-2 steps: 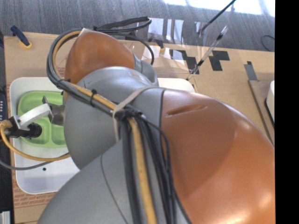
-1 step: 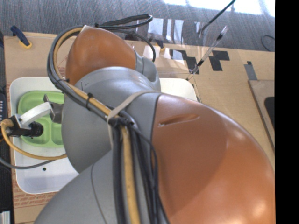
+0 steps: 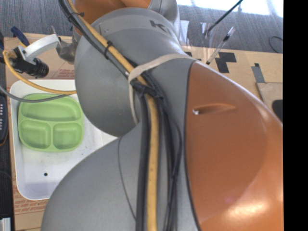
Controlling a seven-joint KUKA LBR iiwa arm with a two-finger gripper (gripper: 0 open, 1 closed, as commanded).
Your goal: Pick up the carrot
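At the far left a shallow white plastic bin point(image 3: 29, 186) sits on the brown cardboard-coloured bench top point(image 3: 240, 64). In the upper half of that bin lies a pale green plastic tray point(image 3: 48, 121), moulded into one long compartment at the top and two smaller ones below it. All three compartments look bare. A small dark speck point(image 3: 45, 174) marks the bin floor below the tray.

Above the bin, a thin yellow cable point(image 3: 29, 83) curves along the bin's upper rim. It runs up to a black plug-like fitting point(image 3: 31, 67), and a curved white plastic piece point(image 3: 41, 44) sits just beside that fitting.

From there rightward my own grey arm casing point(image 3: 110, 90) blocks the view. It hides the right part of this bin and whatever lies beyond. A bundle of black and yellow cables point(image 3: 151, 143) runs down along the casing, bound near the top by a white strap point(image 3: 149, 66). To the right of the bundle comes my broad glossy orange band point(image 3: 231, 143).

Above the band, black tape marks point(image 3: 226, 59) show on the bench surface. A thin black rod point(image 3: 236, 6) slants across the upper right corner.

Whether my pincer is open or closed I cannot tell. Where the carrot lies I cannot tell either.
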